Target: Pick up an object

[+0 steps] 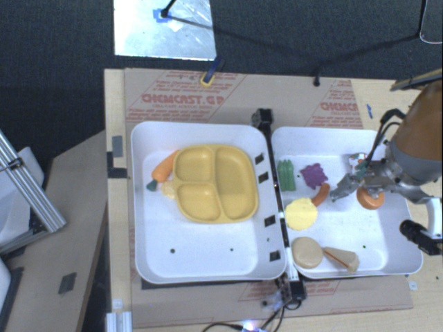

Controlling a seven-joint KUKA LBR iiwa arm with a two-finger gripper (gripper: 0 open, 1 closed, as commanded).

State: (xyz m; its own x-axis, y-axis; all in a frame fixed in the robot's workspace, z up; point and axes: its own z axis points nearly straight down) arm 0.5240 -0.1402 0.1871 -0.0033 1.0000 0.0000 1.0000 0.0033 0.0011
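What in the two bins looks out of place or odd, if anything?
Little stands out. The toy carrot lies wedged beside the yellow divided plate in the left bin, not in a compartment. The right bin's toys lie loose, nothing spilled.

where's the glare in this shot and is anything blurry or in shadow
Camera view: the strongest glare sits on the shiny sheet on the dark floor above the bench; the white bins are evenly lit with only soft shadows under the yellow divided plate; the gripper looks soft, its fingers hard to make out; the toy foods stay reasonably sharp, like the purple piece.
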